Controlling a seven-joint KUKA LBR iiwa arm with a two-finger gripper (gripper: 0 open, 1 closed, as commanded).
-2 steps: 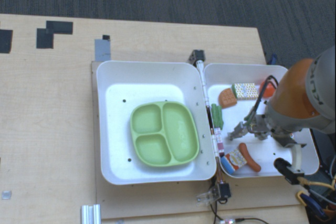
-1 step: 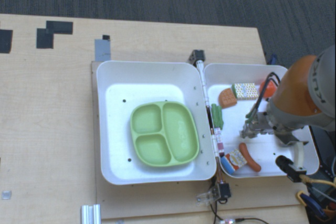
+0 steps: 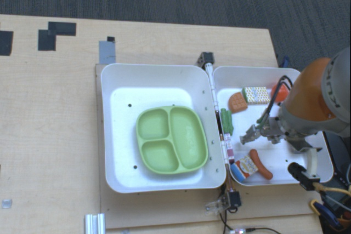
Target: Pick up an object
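Hovering with metal hand (image 3: 253,135) spread open, holding nothing, above right shallow white plastic bin (image 3: 274,181); brown sausage-shaped toy (image 3: 260,165) lying at five o'clock, risking slipping sideways from closing fingers.

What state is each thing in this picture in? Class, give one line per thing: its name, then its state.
Green divided plate: upright, flat in the left bin.
Sausage: lying flat in the right bin.
Green packet: lying along the right bin's left wall.
Orange waffle piece: lying flat.
Patterned packet: lying flat.
Blue packet: lying beside the sausage.
Gripper: low over the right bin; nothing seen held.
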